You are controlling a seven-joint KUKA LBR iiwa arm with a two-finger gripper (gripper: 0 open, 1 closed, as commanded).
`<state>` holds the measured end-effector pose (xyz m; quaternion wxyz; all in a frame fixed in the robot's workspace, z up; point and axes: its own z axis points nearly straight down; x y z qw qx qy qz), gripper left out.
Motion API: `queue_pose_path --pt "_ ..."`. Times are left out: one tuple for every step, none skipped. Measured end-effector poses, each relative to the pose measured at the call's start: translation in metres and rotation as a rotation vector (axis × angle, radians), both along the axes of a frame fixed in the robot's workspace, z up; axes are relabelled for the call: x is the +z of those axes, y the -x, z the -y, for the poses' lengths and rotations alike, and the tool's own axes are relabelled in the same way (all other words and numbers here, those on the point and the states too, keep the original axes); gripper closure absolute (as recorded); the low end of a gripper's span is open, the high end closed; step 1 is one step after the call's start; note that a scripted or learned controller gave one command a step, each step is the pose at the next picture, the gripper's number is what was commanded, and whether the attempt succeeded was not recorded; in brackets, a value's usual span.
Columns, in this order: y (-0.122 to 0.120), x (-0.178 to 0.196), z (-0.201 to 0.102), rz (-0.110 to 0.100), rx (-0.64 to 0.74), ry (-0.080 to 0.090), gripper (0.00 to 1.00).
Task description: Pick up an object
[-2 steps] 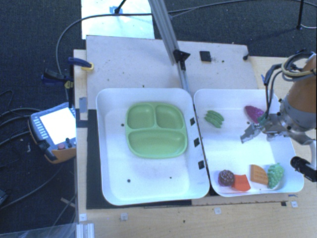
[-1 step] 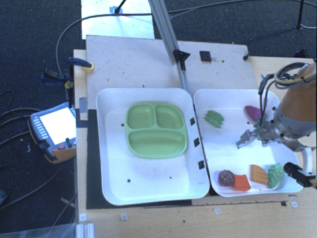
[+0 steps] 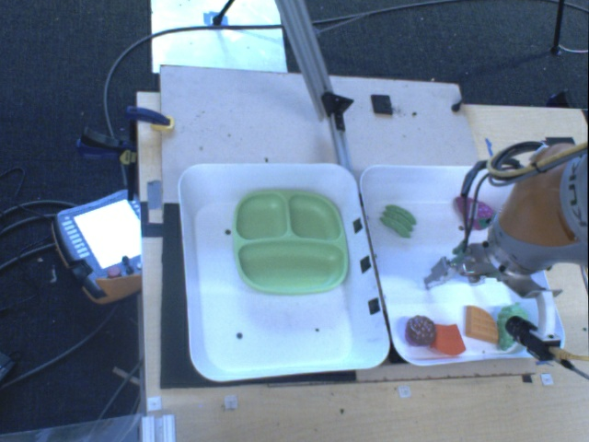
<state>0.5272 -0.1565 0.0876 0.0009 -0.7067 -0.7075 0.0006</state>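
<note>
While toy food is lying along the right bin's (image 3: 377, 247) near edge, I am hovering my gripper (image 3: 457, 267) just above, fingers spread wide, holding nothing.

Grey arm (image 3: 552, 219) with orange band (black and yellow cables looped above).

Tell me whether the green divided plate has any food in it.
Empty. The green divided plate in the left bin shows three bare compartments; the toy foods, like the green pea pod, lie in the right bin.
</note>
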Motion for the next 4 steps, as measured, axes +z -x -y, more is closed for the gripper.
queue_pose_path --pt "-0.002 0.000 0.001 0.006 0.000 0.001 0.00" --pt "-0.005 0.012 0.001 0.015 0.000 0.003 1.00" --pt "-0.015 0.072 -0.001 0.009 0.004 0.002 1.00" --pt "-0.011 0.117 0.000 0.008 0.004 0.002 1.00"
